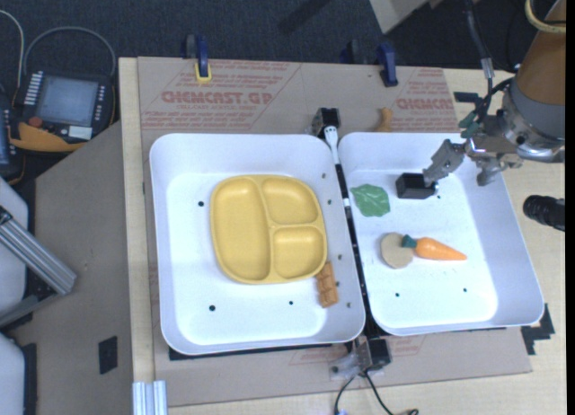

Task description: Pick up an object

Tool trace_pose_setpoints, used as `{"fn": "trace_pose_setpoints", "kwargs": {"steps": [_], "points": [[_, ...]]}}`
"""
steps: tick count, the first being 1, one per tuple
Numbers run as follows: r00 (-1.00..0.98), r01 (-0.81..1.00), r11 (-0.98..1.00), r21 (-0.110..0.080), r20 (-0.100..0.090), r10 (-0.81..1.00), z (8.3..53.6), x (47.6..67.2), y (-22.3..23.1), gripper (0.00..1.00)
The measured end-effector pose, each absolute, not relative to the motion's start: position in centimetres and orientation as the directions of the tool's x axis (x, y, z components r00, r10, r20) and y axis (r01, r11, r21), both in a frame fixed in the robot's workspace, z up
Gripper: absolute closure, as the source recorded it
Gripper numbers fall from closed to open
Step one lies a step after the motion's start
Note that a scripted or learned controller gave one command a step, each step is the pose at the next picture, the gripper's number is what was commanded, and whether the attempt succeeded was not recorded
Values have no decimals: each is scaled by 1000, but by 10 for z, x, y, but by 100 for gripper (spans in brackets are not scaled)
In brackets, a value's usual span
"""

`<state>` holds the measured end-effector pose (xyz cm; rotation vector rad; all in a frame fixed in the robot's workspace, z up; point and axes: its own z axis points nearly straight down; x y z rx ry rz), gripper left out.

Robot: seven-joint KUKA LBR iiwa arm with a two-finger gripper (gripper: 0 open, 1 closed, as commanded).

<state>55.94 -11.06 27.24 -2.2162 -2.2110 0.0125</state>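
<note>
Orange toy carrot (437,249) lies in the right bin (503,260), touching a round tan piece (393,251), and looks light, hard and a bit slippery, so grab its fat middle; the gripper (422,181) hangs nearby, holding nothing I can see.

So what I've got to pick from: an orange carrot (438,249) lying flat on its side in my right bin (503,260), its green-topped end touching a round tan disc (393,251). Just up from those there's a crumpled green leafy piece (370,199). Over in the left bin (180,296), a yellow divided plate (268,227) with a small brown chunk (326,288) at its lower right corner.
</note>
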Motion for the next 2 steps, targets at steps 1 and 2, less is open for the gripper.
{"fn": "trace_pose_setpoints", "kwargs": {"steps": [1,2], "points": [[0,1000,0,-2,1,1000,278,561,-110,0],[0,1000,0,-7,2,1000,216,563,-108,0]]}}
